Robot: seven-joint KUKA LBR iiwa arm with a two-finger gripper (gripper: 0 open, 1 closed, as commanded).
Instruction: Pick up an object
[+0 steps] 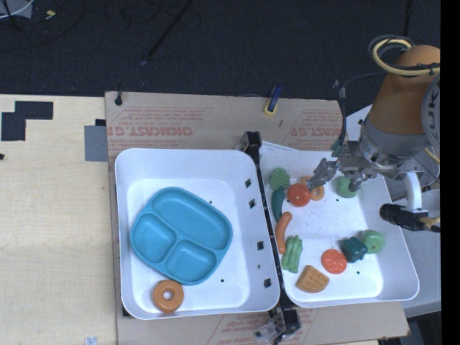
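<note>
We see the pincer (321, 177) low in the right bin (392, 279), fingers spread and gripping nothing; the red tomato (298, 194) lies just beside it, toward the left.

A divided plate (181, 233) and doughnut (168, 295) lie in the left bin (133, 165); toy foods (333, 261) in the right bin (402, 264).

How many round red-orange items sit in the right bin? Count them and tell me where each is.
2. One red tomato lies near the bin's upper left, just beside the gripper. The other red-orange ball lies near the lower edge, between the waffle piece and the dark teal toy. The arm may hide more.
</note>
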